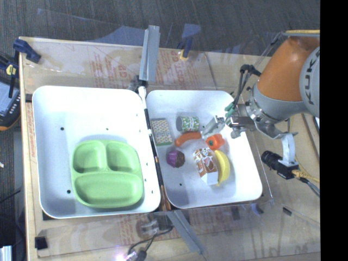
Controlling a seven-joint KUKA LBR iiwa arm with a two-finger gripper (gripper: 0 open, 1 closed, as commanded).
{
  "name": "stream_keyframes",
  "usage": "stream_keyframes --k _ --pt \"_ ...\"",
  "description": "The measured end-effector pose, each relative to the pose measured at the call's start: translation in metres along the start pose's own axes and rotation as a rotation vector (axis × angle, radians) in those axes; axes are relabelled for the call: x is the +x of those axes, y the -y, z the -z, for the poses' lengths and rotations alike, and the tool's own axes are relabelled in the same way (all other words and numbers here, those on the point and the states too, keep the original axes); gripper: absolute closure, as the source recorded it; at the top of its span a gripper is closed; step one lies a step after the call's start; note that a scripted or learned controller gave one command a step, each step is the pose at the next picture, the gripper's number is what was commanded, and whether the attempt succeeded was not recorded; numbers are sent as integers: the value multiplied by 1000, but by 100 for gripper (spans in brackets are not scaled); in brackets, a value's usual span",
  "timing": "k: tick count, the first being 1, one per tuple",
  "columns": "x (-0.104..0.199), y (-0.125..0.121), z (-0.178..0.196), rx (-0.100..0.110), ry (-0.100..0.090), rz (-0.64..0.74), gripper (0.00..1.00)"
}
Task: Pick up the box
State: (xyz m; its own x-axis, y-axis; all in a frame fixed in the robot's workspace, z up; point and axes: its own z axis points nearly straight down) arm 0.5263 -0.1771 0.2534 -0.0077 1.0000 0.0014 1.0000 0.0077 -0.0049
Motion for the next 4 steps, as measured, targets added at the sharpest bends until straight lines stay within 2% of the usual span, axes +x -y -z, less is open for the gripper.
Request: stream_keyframes --k 1,2,3,4 --pt "29 -49 -92 1 2 85 0" --pt "60 -77 -157 -10 5 127 0" --pt "61 -78 -145 -11 5 131 100" --pt "96 -63 8 -4 3 442 100"
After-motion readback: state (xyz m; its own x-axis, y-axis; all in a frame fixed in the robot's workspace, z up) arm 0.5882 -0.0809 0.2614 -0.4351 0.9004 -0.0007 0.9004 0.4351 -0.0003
